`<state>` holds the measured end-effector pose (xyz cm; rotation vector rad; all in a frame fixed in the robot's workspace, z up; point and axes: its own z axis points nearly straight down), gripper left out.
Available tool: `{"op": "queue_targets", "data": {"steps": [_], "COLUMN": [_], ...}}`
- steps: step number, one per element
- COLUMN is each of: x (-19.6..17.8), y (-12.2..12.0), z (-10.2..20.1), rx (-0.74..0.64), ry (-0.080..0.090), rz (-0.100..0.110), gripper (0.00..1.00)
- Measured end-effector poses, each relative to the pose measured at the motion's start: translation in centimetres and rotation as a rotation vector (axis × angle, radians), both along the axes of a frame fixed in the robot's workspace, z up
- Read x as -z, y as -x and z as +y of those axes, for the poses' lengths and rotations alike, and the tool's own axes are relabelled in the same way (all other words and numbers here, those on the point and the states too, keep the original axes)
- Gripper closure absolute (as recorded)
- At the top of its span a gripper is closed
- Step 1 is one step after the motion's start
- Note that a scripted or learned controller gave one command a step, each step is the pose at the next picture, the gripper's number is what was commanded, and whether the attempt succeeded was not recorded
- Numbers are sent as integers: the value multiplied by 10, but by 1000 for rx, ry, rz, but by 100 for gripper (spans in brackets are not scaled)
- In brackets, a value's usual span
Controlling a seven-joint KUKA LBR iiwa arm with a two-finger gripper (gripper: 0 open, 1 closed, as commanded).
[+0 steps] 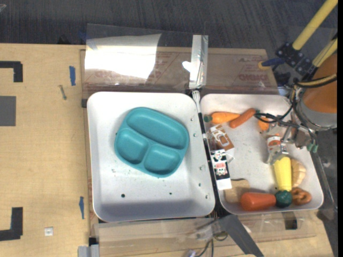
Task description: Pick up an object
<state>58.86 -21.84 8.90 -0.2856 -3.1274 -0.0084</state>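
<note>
The gripper (278, 150) hangs over the right bin (247, 154), just above a smooth yellow corn cob (282, 173); its finger state cannot be told. A glossy teal divided plate (152, 141) lies in the left bin (107, 186).

A grey arm (316, 111) wears an orange band, black cables trailing beside its wrist.

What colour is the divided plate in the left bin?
Teal, all over; the plate shows clearly in the camera view.
</note>
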Motion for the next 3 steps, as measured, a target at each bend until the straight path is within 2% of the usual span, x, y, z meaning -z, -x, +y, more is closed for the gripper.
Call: {"op": "queue_targets", "data": {"steps": [1, 2, 3], "x": [-12, -104, -140], "y": [-4, -37, -61], "z": [1, 75, 114], "rx": [-2, 44, 65], "ry": [5, 5, 4], "rz": [-16, -15, -12], "gripper": [100, 100, 100]}}
